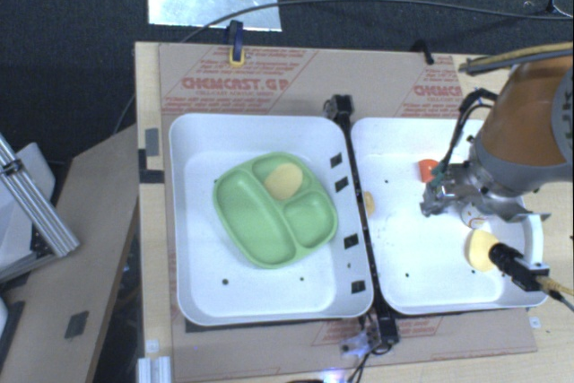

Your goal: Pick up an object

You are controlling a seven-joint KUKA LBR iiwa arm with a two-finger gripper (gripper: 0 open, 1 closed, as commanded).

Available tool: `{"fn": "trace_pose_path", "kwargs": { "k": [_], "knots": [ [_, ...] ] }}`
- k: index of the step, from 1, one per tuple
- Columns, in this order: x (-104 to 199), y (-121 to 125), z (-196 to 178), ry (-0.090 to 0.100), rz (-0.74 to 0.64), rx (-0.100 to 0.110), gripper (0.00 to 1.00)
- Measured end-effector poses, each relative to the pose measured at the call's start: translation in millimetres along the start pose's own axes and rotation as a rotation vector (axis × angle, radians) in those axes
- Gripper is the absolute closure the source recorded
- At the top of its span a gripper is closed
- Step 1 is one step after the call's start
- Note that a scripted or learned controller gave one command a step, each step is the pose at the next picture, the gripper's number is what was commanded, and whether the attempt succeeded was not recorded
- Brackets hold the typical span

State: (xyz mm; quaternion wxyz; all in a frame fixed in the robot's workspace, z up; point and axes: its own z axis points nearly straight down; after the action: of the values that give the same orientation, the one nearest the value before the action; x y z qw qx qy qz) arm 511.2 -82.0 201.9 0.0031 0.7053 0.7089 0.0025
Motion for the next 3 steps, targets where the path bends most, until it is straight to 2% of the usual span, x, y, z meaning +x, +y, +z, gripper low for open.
{"fn": "trace_pose_path", "kwargs": {
  "k": [1, 2, 3],
  "knots": [
    [2, -1, -64, 0.0, 0.0, -0.001, 1.0],
    [60, 1, -47, 0.003, -0.005, 0.006, 1.0],
    [107, 9, -48, 0.003, -0.005, 0.006, 1.0]
  ]
}}
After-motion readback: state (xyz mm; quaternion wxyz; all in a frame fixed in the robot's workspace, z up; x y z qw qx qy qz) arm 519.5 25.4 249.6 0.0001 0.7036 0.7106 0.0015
